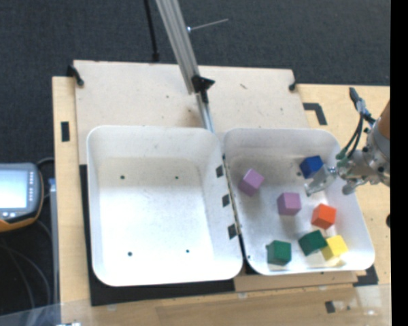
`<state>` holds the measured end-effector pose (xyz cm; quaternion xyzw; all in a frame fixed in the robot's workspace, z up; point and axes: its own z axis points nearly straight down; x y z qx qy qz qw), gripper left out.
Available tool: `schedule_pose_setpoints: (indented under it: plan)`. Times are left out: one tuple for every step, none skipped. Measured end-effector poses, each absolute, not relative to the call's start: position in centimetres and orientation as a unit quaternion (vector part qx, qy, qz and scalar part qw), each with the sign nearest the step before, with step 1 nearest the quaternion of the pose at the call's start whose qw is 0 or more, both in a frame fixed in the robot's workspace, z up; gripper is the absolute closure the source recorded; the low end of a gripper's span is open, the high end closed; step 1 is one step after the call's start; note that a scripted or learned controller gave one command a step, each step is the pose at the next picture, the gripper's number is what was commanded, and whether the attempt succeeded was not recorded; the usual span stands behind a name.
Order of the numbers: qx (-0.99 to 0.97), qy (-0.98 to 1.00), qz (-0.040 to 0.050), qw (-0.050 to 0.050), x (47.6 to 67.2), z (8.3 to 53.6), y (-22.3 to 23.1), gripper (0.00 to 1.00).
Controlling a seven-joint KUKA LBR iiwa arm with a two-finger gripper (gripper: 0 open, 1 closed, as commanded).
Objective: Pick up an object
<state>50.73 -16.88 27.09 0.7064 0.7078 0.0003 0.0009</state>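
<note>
The right bin (279, 136) holds several small blocks. A blue block (311, 165) lies near its far right. Two purple blocks (252, 180) (289, 203) sit toward the middle. An orange block (324, 216), two green blocks (312, 242) (279, 252) and a yellow block (336, 246) lie along the near side. My gripper (332, 183) hangs over the bin's right side, just right of the blue block and above the orange one. It is open, with nothing between its fingers (315, 184).
The left bin (156, 202) stands beside the right one, sharing a middle wall. A slanted aluminium pole (180, 39) rises from the bench behind the bins. A small screen device (10, 190) sits off the bench's left edge.
</note>
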Motion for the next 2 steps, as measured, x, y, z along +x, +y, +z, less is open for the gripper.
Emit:
schedule_pose_setpoints:
  plan:
    - [0.705,0.709,-0.0020,-0.004,49.7,11.6,-9.7,0.00]
    - [0.706,0.709,0.0028,0.005,53.4,38.9,-11.3,0.00]
